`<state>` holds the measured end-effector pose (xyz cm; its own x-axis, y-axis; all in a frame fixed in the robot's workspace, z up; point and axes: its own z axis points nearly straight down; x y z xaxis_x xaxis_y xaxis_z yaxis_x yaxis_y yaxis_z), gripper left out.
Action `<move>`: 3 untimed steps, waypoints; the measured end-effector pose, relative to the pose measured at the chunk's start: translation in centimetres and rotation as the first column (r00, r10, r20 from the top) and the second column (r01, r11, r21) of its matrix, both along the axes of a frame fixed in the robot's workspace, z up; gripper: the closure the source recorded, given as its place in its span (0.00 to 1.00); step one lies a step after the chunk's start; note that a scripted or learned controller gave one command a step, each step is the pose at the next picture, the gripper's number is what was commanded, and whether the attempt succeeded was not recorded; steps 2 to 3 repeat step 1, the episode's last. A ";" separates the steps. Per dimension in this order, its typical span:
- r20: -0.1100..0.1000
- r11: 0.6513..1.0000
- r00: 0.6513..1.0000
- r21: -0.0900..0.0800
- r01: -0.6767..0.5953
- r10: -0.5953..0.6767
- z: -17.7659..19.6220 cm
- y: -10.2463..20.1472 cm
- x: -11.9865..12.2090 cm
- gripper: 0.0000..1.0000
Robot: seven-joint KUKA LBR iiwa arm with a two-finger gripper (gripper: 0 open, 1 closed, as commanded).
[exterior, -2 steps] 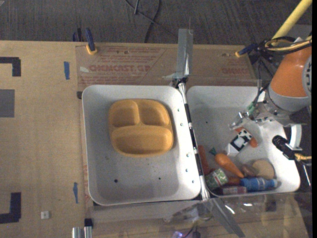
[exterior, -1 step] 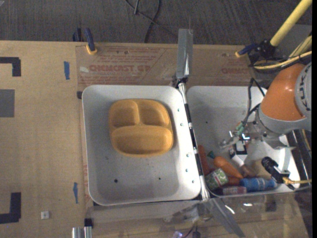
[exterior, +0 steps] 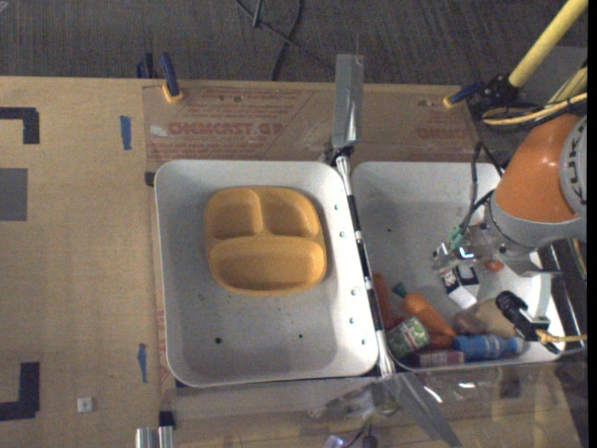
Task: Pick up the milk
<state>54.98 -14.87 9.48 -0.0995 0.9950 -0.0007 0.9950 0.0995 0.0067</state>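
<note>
The milk [exterior: 457, 281] is, I think, the little white box with dark marks in the right bin [exterior: 410, 185]. It is small and blurry, so I am not sure. It lies on the bin floor on the right side, a bit to the near side of the middle.

A small milk box is most likely light. Its sides would be flat and smooth, and they may bend in if I squeeze hard. I would hold it across two flat sides, near its middle, and press gently.

My gripper [exterior: 464, 250] hangs just past the box on the far side, very close to it. I cannot tell if my jaws are apart or together. I see nothing between them.

Other things sit near the milk. On the near side are an orange carrot [exterior: 424, 311], a green can [exterior: 408, 334] and a blue bottle [exterior: 485, 346], all packed along the near wall. I could bump them.

The bin floor is white and smooth, so the box may slide. The left bin [exterior: 187, 250] holds a yellow plate [exterior: 266, 239]. Both bins rest on a brown bench [exterior: 75, 250].
</note>
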 end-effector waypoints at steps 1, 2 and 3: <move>-0.009 1.000 1.000 0.000 -0.021 0.021 8.8 6.2 1.2 1.00; -0.009 1.000 1.000 0.000 -0.021 0.021 8.8 6.2 1.2 1.00; -0.009 1.000 1.000 0.000 -0.021 0.021 8.8 6.2 1.2 1.00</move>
